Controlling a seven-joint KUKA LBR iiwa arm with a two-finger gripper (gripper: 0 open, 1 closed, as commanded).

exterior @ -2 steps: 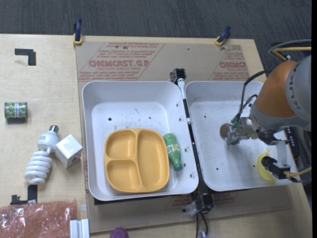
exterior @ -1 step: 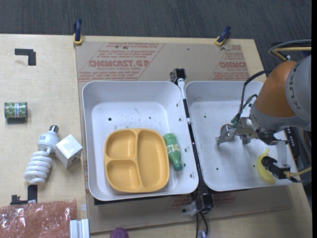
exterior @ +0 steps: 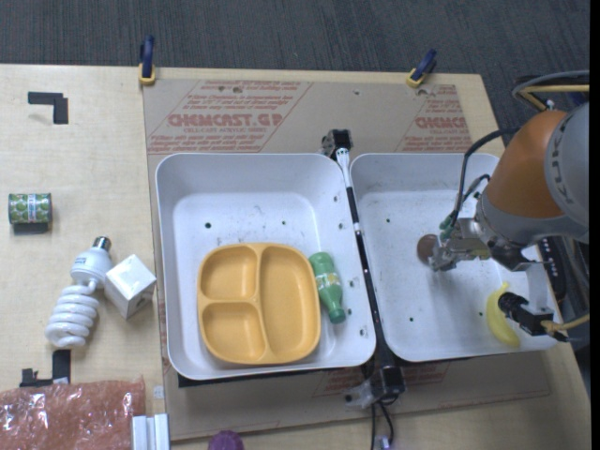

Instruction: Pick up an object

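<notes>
Gripper (exterior: 448, 254) low over right bin (exterior: 403, 326); small and blurred, so can't tell whether it pinches anything. A dull round thing (exterior: 428, 247) sits just left of it, touching or not unclear. Yellow object (exterior: 502, 319) lies below-right, partly cut off by arm parts. Green bottle (exterior: 327, 286) and yellow divided plate (exterior: 259, 302) far left, in left bin (exterior: 187, 181).

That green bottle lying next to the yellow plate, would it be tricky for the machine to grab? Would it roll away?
Probably a little tricky. The green bottle lies on its side and looks rounded, so a nudge could roll it, though the yellow plate beside it and the bin wall leave little room. It looks like smooth plastic, so likely light and perhaps slippery.
</notes>
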